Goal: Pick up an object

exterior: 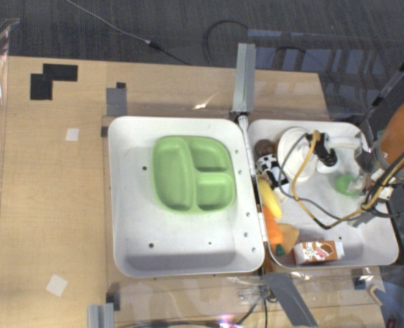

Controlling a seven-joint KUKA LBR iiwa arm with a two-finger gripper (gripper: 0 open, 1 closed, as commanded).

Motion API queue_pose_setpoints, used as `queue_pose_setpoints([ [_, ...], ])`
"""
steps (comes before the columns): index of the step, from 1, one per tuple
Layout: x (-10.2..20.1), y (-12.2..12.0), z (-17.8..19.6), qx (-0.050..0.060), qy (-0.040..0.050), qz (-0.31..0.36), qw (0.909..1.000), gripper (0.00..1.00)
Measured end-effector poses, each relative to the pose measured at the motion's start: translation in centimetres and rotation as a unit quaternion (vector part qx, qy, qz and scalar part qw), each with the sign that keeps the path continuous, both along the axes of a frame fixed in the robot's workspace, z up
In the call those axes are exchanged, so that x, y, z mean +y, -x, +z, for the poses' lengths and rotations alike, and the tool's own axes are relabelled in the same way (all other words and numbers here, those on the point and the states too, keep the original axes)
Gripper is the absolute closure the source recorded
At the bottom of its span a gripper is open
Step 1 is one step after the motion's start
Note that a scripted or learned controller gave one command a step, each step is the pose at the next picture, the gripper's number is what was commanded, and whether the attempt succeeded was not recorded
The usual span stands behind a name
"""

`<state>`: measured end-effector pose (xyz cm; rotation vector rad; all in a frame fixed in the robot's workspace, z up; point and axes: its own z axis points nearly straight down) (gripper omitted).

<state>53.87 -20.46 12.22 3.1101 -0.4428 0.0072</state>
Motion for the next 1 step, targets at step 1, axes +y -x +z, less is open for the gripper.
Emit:
queue_pose_setpoints([
  [1,0.22,3.79,-3.43,-0.002,-0.0001,-0.077,0.997,0.0],
])
